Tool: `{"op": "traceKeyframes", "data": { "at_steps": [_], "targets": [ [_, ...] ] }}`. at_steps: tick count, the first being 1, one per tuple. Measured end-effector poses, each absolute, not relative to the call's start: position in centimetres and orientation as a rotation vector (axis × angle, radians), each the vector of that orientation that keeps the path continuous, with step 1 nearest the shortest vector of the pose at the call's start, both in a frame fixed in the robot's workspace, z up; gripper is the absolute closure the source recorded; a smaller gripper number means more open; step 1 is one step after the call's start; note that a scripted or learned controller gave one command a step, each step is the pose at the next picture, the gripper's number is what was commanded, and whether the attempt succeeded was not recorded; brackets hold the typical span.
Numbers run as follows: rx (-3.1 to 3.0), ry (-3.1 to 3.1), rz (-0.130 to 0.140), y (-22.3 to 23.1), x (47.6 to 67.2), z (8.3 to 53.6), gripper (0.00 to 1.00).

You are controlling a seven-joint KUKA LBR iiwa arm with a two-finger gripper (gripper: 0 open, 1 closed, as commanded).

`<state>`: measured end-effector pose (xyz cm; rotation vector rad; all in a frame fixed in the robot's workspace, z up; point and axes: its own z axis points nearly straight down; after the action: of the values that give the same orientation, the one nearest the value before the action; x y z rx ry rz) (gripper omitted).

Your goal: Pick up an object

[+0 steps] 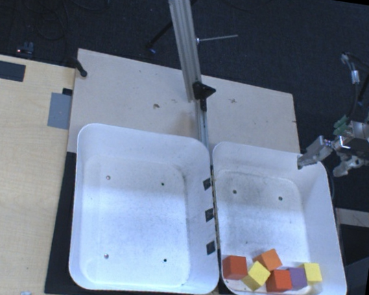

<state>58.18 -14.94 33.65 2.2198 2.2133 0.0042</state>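
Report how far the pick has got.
Done: nothing yet; all the blocks lie clustered at the near end of the right bin. In hand: the gripper hangs open above that bin's far right corner with nothing between its fingers. Left: move over the blocks, lower, close on one, lift.

Fixed overhead camera, slanted downward, both white bins in frame, moderately distant

Two white bins, blocks, fingers apart
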Motion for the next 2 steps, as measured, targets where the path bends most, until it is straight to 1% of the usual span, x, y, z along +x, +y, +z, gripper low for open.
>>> {"op": "traceKeyframes", "data": {
  "at_steps": [1, 2],
  "targets": [
    [2.23, 2.226, -0.01, -15.1, 55.9, 24.5, 0.0],
    [2.23, 2.223, -0.006, -13.7, 54.5, 21.2, 0.0]
  ]
}}
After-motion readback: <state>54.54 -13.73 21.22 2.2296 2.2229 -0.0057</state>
